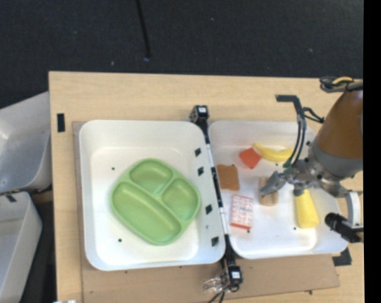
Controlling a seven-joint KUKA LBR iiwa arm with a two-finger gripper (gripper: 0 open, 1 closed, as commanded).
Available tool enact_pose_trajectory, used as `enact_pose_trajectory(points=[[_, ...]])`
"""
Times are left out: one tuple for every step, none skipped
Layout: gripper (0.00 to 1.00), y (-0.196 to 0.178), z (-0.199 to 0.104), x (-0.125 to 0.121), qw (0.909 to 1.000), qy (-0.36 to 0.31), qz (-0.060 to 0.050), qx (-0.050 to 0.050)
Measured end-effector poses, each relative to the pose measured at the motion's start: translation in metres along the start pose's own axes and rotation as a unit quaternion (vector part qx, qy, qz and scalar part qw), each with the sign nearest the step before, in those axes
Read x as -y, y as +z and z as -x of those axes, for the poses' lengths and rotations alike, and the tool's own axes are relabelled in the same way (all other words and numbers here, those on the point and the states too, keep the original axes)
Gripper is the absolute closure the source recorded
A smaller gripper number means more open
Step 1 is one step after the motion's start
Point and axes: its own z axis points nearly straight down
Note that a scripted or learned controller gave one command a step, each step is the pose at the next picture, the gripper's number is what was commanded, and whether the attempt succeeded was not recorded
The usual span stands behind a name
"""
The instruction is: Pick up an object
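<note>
Claw (272, 185), its grip state not discernible, is lowered from the arm (339, 137) at three o'clock onto a tan block (269, 198), with a yellow object (306, 209) beside it in the right bin (272, 248).

Right bin (266, 248) crowded around claw (274, 187); left bin (96, 232) bare outside green tray (155, 201).

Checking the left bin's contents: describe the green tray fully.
The green tray is a light green, plastic-looking oval dish with three compartments: two smaller ones along its upper right side and one long one along its lower left. It lies flat and slanted, near the middle of the left bin. Its compartments hold nothing, and nothing else touches it.
</note>
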Motion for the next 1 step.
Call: enact_pose_trajectory(points=[[0.00,0.0622,0.0032,0.0047,1.0000,0.000,0.001,0.000]])
